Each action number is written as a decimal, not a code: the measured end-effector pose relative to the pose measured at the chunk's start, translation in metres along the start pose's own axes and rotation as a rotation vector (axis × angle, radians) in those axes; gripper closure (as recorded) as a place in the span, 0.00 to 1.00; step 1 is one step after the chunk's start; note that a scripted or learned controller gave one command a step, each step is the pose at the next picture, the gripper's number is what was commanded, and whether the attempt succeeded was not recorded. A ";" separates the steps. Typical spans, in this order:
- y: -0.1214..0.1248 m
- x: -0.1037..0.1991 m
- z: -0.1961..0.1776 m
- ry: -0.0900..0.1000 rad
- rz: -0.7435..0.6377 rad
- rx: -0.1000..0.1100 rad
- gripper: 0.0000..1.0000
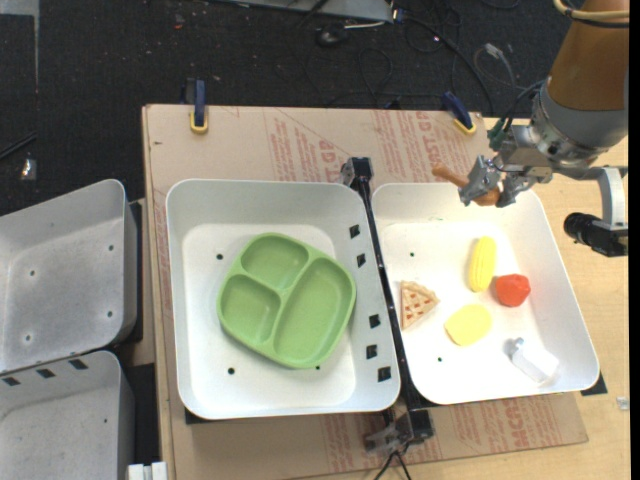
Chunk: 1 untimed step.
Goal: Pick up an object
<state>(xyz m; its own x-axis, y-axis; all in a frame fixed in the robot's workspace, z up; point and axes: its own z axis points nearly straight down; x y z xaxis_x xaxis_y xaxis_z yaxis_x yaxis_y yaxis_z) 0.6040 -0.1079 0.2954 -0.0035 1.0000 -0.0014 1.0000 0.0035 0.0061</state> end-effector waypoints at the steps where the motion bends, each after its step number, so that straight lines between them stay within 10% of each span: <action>1: 0.005 0.054 0.019 0.003 -0.004 0.007 1.00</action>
